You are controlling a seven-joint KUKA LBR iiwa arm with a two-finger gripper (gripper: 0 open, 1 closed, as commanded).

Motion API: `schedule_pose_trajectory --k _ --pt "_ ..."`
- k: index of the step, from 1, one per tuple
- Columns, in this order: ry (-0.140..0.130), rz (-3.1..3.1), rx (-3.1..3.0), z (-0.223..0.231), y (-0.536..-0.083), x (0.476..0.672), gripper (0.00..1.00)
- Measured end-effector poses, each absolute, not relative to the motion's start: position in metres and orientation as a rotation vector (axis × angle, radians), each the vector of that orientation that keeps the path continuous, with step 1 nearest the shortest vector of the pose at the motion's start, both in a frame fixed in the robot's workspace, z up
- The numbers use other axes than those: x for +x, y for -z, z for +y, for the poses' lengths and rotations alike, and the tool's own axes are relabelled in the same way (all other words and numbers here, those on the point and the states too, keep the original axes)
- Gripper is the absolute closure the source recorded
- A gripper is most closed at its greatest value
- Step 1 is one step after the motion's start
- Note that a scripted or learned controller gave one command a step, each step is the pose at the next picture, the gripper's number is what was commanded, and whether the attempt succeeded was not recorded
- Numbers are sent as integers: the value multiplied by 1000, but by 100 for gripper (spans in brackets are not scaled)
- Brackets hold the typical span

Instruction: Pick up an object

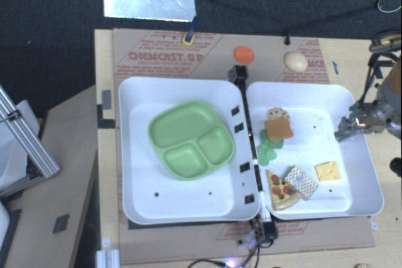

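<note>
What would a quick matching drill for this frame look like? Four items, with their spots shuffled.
Items:
1. green divided plate
2. pizza slice
3. orange ball
4. yellow cheese slice

Places:
A. on the bench beyond the bins, by the divider's far end
B. right bin, near corner beside the divider
C. middle of the left bin
D. right bin, toward its right wall

Pairs: 1-C, 2-B, 3-A, 4-D
</note>
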State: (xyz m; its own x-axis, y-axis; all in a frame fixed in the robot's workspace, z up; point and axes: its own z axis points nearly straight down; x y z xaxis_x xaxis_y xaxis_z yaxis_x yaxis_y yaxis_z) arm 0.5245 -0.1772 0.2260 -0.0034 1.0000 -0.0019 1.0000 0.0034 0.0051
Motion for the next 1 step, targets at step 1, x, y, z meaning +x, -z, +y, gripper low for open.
schedule_pose_trajectory --k 1 --pt "-3 2232 2211 -120 -217 526 100"
